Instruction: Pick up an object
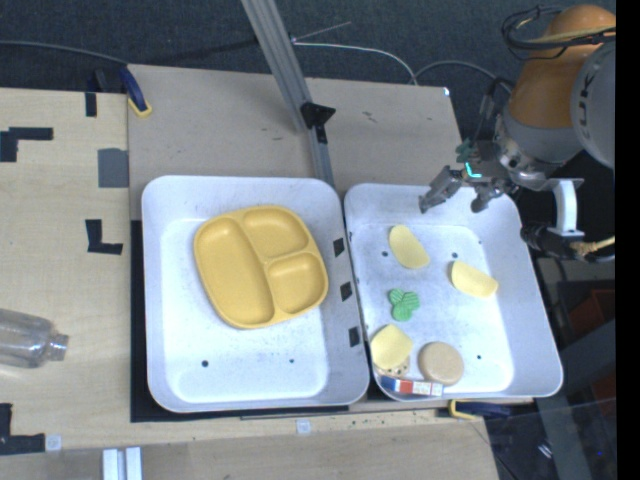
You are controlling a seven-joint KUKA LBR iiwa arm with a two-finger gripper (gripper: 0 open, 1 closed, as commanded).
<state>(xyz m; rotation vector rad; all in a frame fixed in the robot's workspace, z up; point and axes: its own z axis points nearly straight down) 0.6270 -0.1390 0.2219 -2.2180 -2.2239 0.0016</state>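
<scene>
Objects to pick all lie in the right bin (530, 308), so any of them would serve. Going from the left of the bench: a clear bottle (25, 340) lies on its side at the bench's left edge, outside the bins. The left bin (160, 268) holds a yellow tray (260, 265) with three compartments, sitting toward the bin's back half. In the right bin, a yellow round piece (391, 348) lies near the front left corner, touching or almost touching a tan disc (440, 362) beside it, and a small red, white and blue strip (410, 387) lies along the front wall. A green leafy piece (404, 304) sits just behind the round piece, a pale yellow oval (408, 247) further back, and a yellow wedge (473, 279) toward the right wall. They look like toy food: probably light, stiff and somewhat slick. The wedge or the oval seems the best choice, each standing apart from its neighbours; a pinch across the short width should hold. The gripper (455, 193) hangs over the bin's back edge, fingers spread, nothing between them.
</scene>
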